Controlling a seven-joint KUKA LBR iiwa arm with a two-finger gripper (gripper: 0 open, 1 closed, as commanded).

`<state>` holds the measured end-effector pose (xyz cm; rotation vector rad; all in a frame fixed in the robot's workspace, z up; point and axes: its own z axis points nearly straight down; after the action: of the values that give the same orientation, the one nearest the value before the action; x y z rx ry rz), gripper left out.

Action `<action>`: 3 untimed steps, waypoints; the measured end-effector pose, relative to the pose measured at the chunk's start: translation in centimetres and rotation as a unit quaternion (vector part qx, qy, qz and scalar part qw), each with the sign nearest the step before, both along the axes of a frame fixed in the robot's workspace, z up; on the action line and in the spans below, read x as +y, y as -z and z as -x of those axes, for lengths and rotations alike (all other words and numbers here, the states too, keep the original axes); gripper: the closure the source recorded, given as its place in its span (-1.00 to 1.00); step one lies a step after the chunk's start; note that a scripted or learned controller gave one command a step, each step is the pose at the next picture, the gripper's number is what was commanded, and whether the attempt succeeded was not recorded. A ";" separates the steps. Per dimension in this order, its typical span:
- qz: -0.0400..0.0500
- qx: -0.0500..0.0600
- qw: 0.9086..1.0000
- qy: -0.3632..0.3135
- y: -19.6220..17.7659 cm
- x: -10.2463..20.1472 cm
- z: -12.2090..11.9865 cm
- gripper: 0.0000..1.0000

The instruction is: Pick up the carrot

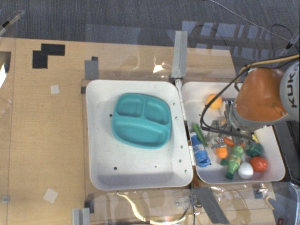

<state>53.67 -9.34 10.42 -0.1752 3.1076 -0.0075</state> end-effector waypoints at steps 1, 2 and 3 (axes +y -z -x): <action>0.000 0.001 1.000 0.000 0.1 0.0 0.0 -1.00; 0.000 -0.005 1.000 -0.001 -1.2 0.0 -0.3 1.00; 0.000 -0.005 1.000 -0.001 -1.2 0.0 -0.3 -1.00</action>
<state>53.99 -9.29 11.58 -0.1776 3.0980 -0.0094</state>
